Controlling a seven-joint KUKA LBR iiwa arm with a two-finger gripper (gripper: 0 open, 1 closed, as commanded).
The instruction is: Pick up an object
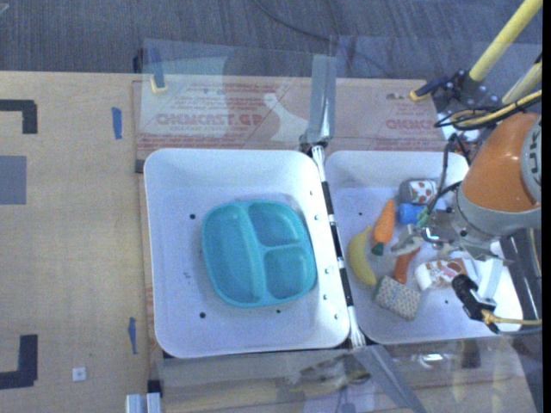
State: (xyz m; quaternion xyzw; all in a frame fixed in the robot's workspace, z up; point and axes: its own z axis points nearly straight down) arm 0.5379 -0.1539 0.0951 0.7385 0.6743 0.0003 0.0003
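Note:
The right bin (362,179) holds a cluster of small things: a yellow banana (362,259), an orange carrot (385,222), a short orange piece (402,268), a speckled tan block (397,298), a white and red packet (439,272), a blue thing (408,213) and a small grey can (419,190). My gripper (422,237) is low in this bin, right over the middle of the cluster, between the carrot and the packet. The wrist hides what lies beneath it. I see nothing clearly held.
In the left bin (172,188) lies a teal divided plate (258,252). A metal divider (331,231) separates the bins. The arm's orange band (504,175) hangs over the right bin's right side. Cables run at the back right.

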